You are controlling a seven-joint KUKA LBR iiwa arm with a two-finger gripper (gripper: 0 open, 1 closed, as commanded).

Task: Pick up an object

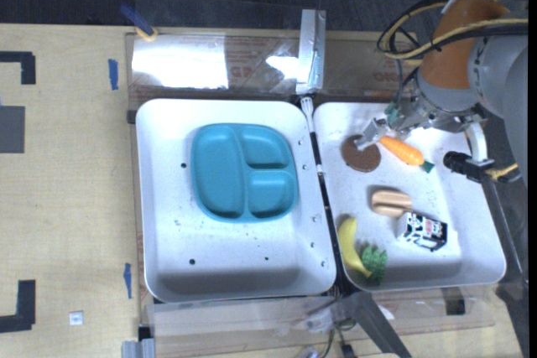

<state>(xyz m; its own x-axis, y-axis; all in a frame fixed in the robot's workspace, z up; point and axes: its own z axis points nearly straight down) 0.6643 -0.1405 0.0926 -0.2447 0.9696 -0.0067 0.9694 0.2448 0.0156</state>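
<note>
banana (348, 246) and broccoli (372, 259) sit at the near edge of the right bin (482, 264), while up back the gripper (375, 132) hangs between the brown disc (362, 157) and carrot (401, 151), can't tell its state, nothing lifted yet.

Arm (495, 71) cut off at right edge; finger state unclear.

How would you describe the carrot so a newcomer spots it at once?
Look in the right bin, up near its far edge beside the gripper. The carrot lies there at a slant, just right of a brown disc. It is the one bright orange, tapered thing, with a small green tip at its lower right end.
</note>
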